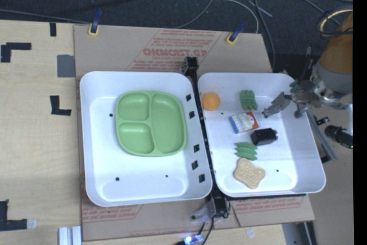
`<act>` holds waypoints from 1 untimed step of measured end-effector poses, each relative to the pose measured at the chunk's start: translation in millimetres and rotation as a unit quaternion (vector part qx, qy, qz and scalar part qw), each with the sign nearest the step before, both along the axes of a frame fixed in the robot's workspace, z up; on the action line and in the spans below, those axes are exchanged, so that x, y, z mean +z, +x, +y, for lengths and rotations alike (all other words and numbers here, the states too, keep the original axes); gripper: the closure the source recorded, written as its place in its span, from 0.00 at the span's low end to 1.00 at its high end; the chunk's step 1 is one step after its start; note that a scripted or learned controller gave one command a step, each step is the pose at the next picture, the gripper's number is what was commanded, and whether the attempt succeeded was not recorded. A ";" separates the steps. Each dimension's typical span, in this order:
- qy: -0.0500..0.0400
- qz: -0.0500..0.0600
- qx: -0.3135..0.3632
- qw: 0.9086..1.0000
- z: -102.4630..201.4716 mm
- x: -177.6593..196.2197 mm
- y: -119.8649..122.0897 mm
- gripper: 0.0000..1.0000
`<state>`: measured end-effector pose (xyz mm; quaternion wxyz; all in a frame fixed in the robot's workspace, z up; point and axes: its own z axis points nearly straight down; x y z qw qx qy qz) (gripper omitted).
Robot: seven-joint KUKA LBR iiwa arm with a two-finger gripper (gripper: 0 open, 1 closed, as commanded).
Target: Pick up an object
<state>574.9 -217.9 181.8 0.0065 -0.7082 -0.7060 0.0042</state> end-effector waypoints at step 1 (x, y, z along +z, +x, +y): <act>-0.002 -0.007 0.002 1.000 0.5 8.6 3.5 0.00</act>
